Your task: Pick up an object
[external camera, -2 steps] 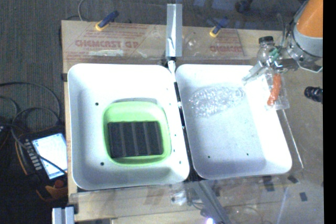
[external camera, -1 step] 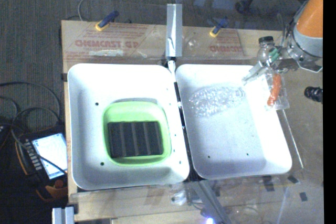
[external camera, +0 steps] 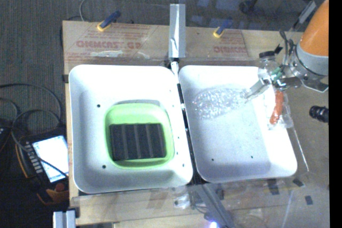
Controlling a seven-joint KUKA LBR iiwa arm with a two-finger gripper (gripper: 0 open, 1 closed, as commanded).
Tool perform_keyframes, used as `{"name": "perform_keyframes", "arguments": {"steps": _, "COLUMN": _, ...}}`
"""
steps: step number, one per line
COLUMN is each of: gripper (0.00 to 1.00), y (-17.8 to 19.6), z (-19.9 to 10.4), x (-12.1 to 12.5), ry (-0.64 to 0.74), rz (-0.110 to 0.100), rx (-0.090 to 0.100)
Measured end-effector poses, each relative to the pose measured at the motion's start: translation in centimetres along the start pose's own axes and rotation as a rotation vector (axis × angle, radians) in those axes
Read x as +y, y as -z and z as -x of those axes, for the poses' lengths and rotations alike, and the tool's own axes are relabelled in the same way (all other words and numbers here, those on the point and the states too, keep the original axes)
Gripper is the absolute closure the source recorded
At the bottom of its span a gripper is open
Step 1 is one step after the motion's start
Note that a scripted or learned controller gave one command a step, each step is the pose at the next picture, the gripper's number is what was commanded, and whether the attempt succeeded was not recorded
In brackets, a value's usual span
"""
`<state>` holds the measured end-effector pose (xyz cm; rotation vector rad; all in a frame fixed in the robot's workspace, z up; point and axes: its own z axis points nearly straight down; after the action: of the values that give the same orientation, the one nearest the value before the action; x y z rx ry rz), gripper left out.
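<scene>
A clear crinkled plastic object (external camera: 216,101) lies in the right bin (external camera: 246,163), toward its back left. A narrow end of it stretches up and right to the gripper. The gripper (external camera: 271,78) hangs over the bin's back right corner, touching or very close to that end. Just below the gripper, a slim orange-red object (external camera: 276,108) lies along the bin's right wall. In the left bin (external camera: 85,88) sits a green dish-like object (external camera: 140,136) with a dark ridged inset.
The arm's orange band (external camera: 316,29) and grey wrist enter from the right edge. A metal post (external camera: 176,29) stands behind the seam between the bins. Two clamps (external camera: 108,20) hold the cardboard backing. Cables and a small screen device (external camera: 48,155) lie on the floor at left.
</scene>
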<state>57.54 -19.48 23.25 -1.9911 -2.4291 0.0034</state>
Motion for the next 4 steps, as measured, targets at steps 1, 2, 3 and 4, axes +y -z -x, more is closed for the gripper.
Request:
{"name": "perform_keyframes", "arguments": {"steps": 1, "gripper": 0.00, "y": -3.0, "z": 3.2, "x": 1.7, "ry": -0.023, "rz": 0.000, "rx": 0.000}}
{"name": "perform_keyframes", "arguments": {"steps": 2, "gripper": 0.00, "y": -9.8, "z": 0.2, "x": 2.6, "ry": 0.007, "rz": -0.001, "rx": 0.001}}
{"name": "perform_keyframes", "arguments": {"steps": 3, "gripper": 0.00, "y": -13.8, "z": 2.0, "x": 1.8, "ry": -0.097, "rz": 0.013, "rx": 0.013}}
{"name": "perform_keyframes", "arguments": {"steps": 4, "gripper": 1.00, "y": -13.0, "z": 1.7, "x": 2.0, "ry": -0.093, "rz": 0.014, "rx": 0.015}}
